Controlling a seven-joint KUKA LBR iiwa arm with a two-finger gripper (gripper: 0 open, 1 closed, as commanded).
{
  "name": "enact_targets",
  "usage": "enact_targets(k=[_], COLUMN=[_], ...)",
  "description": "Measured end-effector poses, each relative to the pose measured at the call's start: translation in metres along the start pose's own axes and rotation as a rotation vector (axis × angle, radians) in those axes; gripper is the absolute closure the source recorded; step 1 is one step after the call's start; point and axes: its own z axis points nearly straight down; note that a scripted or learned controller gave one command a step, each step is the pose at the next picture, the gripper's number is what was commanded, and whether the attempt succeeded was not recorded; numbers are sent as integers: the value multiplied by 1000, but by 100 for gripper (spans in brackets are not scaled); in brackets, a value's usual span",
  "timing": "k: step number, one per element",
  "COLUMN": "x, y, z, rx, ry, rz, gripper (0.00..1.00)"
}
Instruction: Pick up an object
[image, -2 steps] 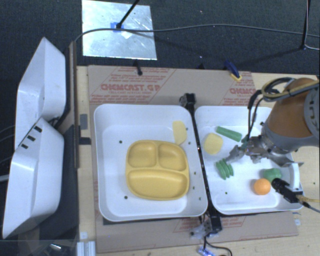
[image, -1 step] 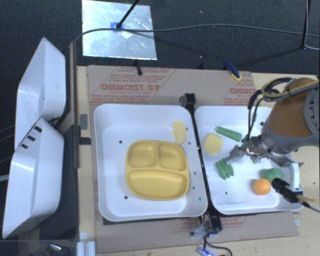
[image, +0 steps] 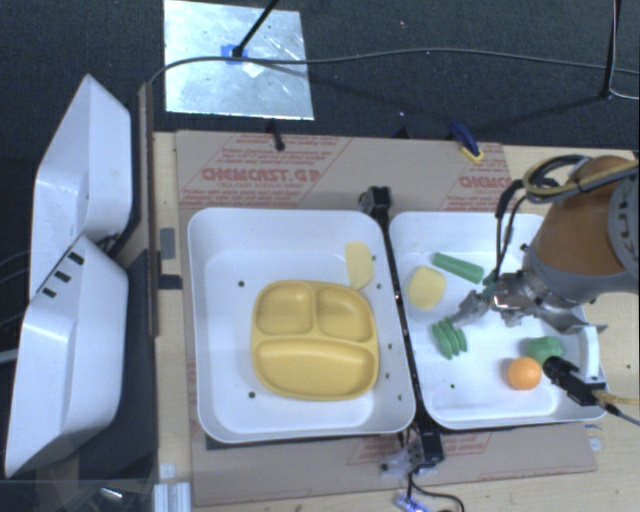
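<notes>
We judge the ridged green plastic piece (image: 449, 337) at centre-right light, stiff, graspable across its width; our end effector (image: 470, 308) hovers open, empty.

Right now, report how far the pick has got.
Done: the grey two-finger gripper is down inside the right white bin, beside the ribbed green piece.
In hand: nothing shows between its fingers.
Left: grasp and lift one item. The orange ball, pale yellow block and long green piece all lie on the bin floor.
</notes>
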Motion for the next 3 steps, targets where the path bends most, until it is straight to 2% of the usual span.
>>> enact_targets(k=[1, 2, 3], x=[-3, 16, 13], y=[-1, 89, 59], z=[56, -4, 46], rx=[-8, -8, 4], ry=[2, -1, 0], rz=[-51, -5, 0], gripper=[0, 0, 0])
